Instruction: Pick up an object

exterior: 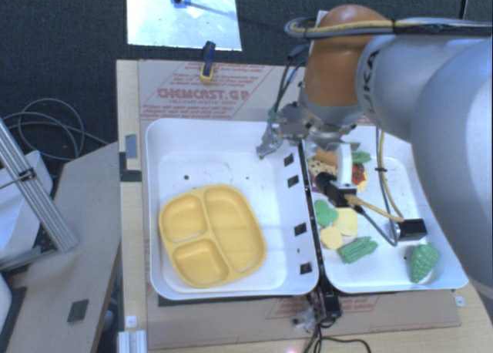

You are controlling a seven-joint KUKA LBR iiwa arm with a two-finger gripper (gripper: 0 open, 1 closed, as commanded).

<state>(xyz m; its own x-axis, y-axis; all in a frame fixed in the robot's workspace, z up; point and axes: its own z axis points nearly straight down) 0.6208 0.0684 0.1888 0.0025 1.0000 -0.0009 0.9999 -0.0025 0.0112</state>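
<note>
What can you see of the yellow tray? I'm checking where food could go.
The yellow tray looks like smooth plastic, a rounded rectangle with three compartments: two upper, one lower. It lies flat, turned at a slant, on the floor of the left bin, toward its front. Nothing sits in it.

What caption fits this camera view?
Robot arm reaches over toy food beside a yellow tray.
</note>
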